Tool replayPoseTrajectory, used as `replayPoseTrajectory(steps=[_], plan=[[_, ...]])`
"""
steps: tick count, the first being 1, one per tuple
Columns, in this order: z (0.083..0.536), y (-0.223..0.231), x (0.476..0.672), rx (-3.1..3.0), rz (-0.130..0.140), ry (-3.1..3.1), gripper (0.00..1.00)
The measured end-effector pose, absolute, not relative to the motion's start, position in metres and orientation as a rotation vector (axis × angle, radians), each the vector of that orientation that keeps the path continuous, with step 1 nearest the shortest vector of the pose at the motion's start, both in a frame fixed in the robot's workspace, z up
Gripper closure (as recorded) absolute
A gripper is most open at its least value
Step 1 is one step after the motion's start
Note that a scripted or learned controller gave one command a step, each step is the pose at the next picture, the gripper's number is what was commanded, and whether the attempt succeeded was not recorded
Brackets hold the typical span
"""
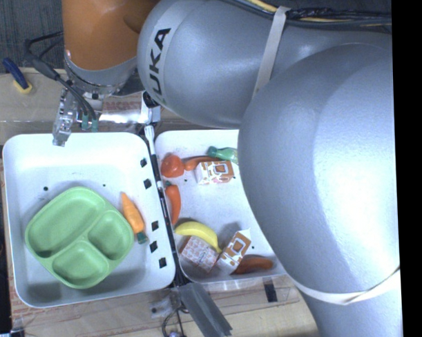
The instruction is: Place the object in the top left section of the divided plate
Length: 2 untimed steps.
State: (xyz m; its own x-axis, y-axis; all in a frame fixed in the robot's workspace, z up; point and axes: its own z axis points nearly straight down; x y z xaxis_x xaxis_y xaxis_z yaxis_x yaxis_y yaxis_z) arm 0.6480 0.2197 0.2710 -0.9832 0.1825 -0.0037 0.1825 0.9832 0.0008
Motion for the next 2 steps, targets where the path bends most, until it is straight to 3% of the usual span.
replayPoseTrajectory(steps=[2], plan=[[0.254,0.22,0.656,-0.698,0.0,3.061,1.0]])
